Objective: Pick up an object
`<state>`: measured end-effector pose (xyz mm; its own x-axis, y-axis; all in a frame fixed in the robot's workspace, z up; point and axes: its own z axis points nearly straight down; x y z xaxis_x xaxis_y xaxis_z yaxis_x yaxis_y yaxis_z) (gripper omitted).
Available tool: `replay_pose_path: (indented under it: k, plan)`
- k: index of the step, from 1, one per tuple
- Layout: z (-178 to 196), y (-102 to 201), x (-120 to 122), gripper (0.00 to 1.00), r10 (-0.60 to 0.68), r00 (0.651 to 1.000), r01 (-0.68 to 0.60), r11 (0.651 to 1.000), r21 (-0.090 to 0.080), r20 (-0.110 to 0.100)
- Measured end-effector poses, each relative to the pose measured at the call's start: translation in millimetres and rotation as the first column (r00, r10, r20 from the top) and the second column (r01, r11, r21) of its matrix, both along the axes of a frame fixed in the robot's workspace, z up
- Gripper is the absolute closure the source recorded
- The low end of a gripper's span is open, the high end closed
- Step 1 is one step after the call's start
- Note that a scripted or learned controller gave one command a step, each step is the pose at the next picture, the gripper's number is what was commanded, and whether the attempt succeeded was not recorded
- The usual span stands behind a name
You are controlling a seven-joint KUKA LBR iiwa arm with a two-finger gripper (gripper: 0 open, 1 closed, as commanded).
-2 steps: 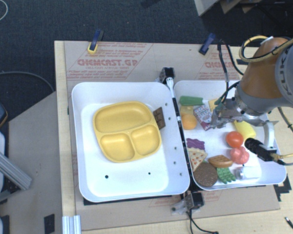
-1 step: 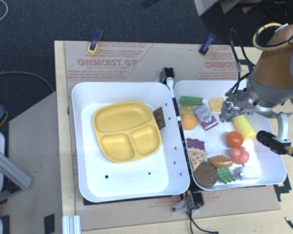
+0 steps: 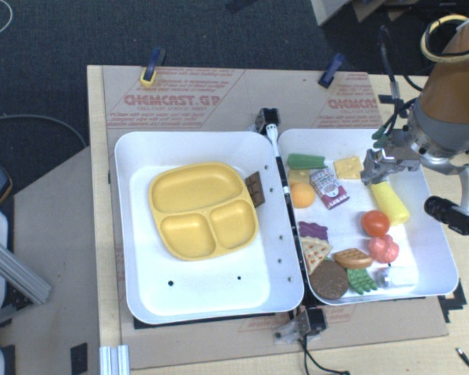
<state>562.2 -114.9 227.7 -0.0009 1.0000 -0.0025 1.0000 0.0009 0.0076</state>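
My gripper [image 3: 380,168] hangs over the back of the right bin [image 3: 438,244], reaching in from the right. It is right at the upper end of a yellow banana-like toy [image 3: 391,201] that lies slanted on the bin floor. A yellow cheese square [image 3: 347,167] sits just left of the gripper, and beside that a red and white packet [image 3: 328,187]. A red tomato [image 3: 375,223] lies below the yellow toy. Nothing shows lifted off the bin floor.
The right bin also holds a green piece [image 3: 306,161], an orange ball [image 3: 302,195], purple grapes [image 3: 313,230], a waffle wedge [image 3: 315,251], a brown cookie [image 3: 329,280] and a pink fruit [image 3: 384,248]. The left bin [image 3: 133,209] holds a yellow divided plate [image 3: 203,209] and a brown block [image 3: 255,188].
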Motion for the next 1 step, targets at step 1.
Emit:
replay_pose_path:
  k: [1]
  plan:
    - [-10.0, 47.9, -8.8, 1.0, 0.003, 1.0, -0.003, 1.0, 0.005, -0.011]
